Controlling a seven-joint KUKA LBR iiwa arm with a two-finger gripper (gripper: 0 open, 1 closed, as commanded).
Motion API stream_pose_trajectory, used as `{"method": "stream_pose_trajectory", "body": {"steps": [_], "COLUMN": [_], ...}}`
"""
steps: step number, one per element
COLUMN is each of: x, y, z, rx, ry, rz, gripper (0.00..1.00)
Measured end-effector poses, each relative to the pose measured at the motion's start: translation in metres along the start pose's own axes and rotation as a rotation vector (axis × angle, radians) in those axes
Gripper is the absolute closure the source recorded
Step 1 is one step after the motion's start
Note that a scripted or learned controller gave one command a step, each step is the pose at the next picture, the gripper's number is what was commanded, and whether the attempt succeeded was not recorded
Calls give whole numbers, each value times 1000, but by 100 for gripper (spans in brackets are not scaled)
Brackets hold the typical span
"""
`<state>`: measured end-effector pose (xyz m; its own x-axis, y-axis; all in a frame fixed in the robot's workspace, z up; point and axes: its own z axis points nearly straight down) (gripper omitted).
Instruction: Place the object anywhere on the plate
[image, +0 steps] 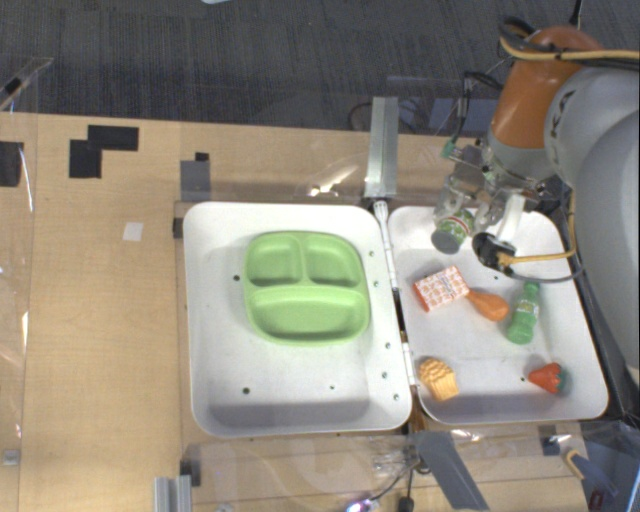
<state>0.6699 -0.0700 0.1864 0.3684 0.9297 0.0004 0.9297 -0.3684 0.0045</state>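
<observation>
A green plate (305, 287) with three compartments lies in the middle of the left bin (215, 330). My gripper (478, 222) hangs over the far part of the right bin (580, 395), below the orange band of the arm. A small can (449, 233) with a green label and grey top sits right at the gripper's left side, tilted. I cannot tell whether the can is held or just beside the gripper. The arm hides the far right corner of that bin.
The right bin also holds a red-and-white checked box (441, 288), an orange carrot-like piece (488, 304), a green bottle (523, 313), a red fruit (547, 377) and a yellow-orange item (437, 378). A metal divider (381, 160) rises between the bins.
</observation>
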Motion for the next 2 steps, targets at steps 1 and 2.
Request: {"method": "stream_pose_trajectory", "body": {"steps": [1,2], "x": [101,100], "y": [-68,-67], "z": [1,1], "rx": [2,2], "ry": [2,2], "rz": [-270,-269], "gripper": [100,0]}}
